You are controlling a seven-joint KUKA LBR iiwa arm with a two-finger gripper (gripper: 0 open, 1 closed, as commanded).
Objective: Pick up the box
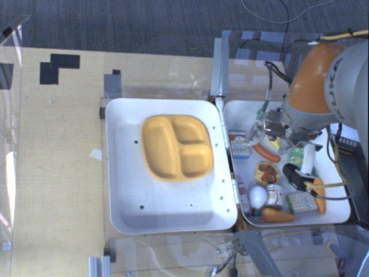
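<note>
Red-and-white box (238, 143) lies just left of the gripper (262, 130), whose grasp we cannot tell, beside a sausage (267, 153).

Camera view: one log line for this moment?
arm: over right white bin | gripper: low, above small red-and-white box | box: lying in bin | yellow divided tray: in left bin

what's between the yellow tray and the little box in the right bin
In the camera view, bare white floor of the left bin and the bins' rims separate the yellow tray from the box.

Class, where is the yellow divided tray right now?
The yellow divided tray lies in the left white bin, toward its far side, apart from the cluttered right bin.
</note>
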